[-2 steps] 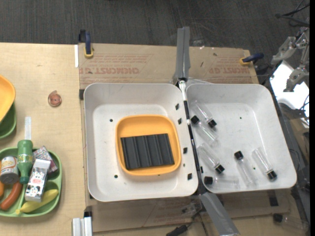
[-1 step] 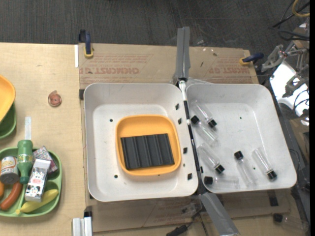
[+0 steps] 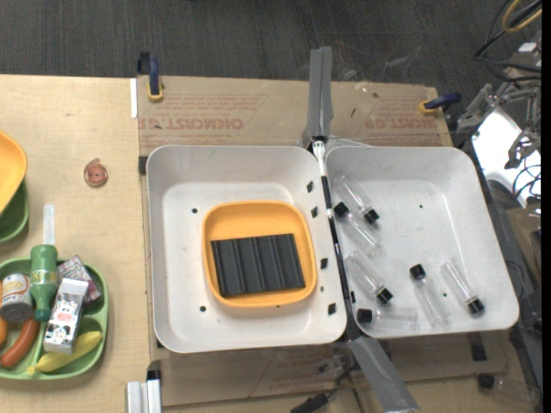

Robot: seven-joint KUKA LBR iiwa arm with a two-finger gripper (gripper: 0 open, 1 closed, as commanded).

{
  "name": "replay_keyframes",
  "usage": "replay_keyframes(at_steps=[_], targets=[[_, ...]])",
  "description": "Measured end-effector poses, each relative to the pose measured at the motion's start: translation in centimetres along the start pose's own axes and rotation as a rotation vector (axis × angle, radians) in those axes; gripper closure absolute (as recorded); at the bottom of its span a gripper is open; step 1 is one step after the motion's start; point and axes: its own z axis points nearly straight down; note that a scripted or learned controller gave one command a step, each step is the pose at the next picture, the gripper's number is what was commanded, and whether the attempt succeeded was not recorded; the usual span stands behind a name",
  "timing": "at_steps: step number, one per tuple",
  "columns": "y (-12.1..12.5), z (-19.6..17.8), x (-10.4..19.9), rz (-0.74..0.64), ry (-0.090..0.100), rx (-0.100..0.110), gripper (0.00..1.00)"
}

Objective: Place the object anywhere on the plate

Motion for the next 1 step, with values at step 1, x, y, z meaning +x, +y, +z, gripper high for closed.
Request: replay_keyframes(at_steps=[1], targets=[[0.21, -1.76, -0.21, -0.345, -0.001, 0.0, 0.0]])
